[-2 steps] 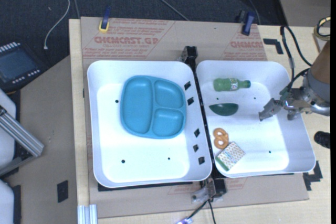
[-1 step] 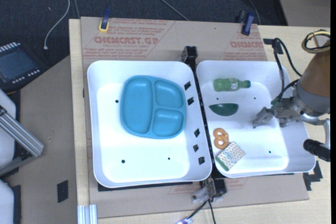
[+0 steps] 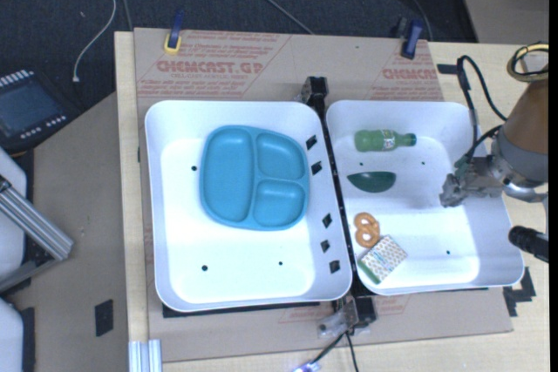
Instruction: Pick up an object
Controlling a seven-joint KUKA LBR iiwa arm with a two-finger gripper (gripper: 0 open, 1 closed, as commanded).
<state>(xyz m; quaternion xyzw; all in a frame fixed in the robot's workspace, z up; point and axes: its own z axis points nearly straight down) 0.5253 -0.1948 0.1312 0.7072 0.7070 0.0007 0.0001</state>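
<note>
While the arm (image 3: 523, 139) reaches in from the right, its gripper (image 3: 455, 187) hangs low at the right side of the right bin (image 3: 488, 270), a small cluster of dull grey metal parts over bare white floor. Whether its fingers are open or closed cannot be told at this size, and nothing can be seen between them. The wrist above it is a smooth rounded casing, orange over grey.

Four objects lie in the left part of that bin, all apart from the gripper. Toward the back is a green bottle (image 3: 384, 139), lying on its side, glossy plastic with a pale label band and its neck pointing right. Just in front of it sits a dark green bowl (image 3: 372, 180), a shallow half-round shape. Nearer the front is a pretzel (image 3: 366, 228), orange-brown and looped, and touching or nearly touching it is a packet (image 3: 383, 258), flat, squarish and speckled with a pale printed pattern, tilted at the bin's front left corner.

Both bins are shallow white trays with rounded corners and a smooth matte finish. In the left bin (image 3: 174, 257) rests a plate (image 3: 254, 177), light blue plastic, rounded-square, moulded into three compartments. Beneath the bins is a cardboard sheet (image 3: 227, 61) with red print.
</note>
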